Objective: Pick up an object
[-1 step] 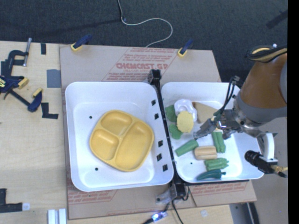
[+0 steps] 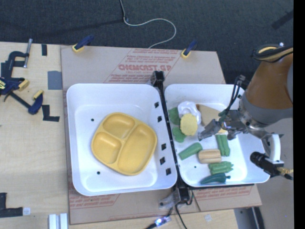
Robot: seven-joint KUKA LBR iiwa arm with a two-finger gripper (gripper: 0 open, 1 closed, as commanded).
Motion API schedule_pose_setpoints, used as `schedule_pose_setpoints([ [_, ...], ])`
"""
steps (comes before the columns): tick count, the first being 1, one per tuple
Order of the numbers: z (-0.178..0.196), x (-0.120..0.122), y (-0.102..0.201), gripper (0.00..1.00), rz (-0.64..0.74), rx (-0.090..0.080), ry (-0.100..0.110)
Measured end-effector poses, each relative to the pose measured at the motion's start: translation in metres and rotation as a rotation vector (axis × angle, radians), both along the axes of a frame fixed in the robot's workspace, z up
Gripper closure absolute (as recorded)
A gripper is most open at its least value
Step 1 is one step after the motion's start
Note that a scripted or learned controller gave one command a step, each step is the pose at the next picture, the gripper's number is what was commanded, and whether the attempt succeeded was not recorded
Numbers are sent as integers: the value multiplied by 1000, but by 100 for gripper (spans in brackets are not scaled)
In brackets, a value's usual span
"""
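My pincer [image 2: 206, 131] hung low over the right-hand shallow white plastic bin [image 2: 238, 90], its two dark fingers spread open with nothing between them; I judged it was set that way to come down around one piece of the clutter. Just beside its tips, toward the divider, lay a round pale-yellow toy food piece [image 2: 188, 124], the nearest candidate and probably the easiest, since it sat on top of the heap rather than wedged under anything. Behind that one, a crumpled white piece [image 2: 187, 110] leaned against it, and a tan wedge-shaped piece [image 2: 208, 112] lay just behind my fingers.

Below the pincer rested a short tan cylinder [image 2: 209, 156], with a green pod-shaped piece [image 2: 189, 151] beside it, nearer the divider. I counted five or so green pieces in all: that pod, a green stub [image 2: 222, 144] under my wrist, a rounded green lump [image 2: 178, 134] against the divider, a ridged green piece [image 2: 220, 166], and a dark green-blue one [image 2: 214, 178] nearest the bin's front wall. The pieces crowded together, so a clean closure risked catching two at once.

Farther off, past the divider, the left-hand white bin [image 2: 78, 142] carried one yellow plastic tray with three compartments [image 2: 124, 143]. Both bins sat on brown cardboard [image 2: 140, 66] clamped to the wooden tabletop [image 2: 28, 151].
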State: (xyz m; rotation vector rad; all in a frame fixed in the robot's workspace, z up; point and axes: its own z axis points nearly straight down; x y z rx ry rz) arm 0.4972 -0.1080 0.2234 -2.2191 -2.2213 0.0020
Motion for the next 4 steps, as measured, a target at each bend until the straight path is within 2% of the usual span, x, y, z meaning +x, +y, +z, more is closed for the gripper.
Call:
schedule_pose_setpoints([
  [1, -56, 3, 10, 0, 0, 1, 3],
  [2, -110, 7, 1, 0, 0, 0, 2],
  [3, -136, 9, 2, 0, 1, -3, -11],
  [4, -124, 10, 1, 100, 0, -4, -13],
])
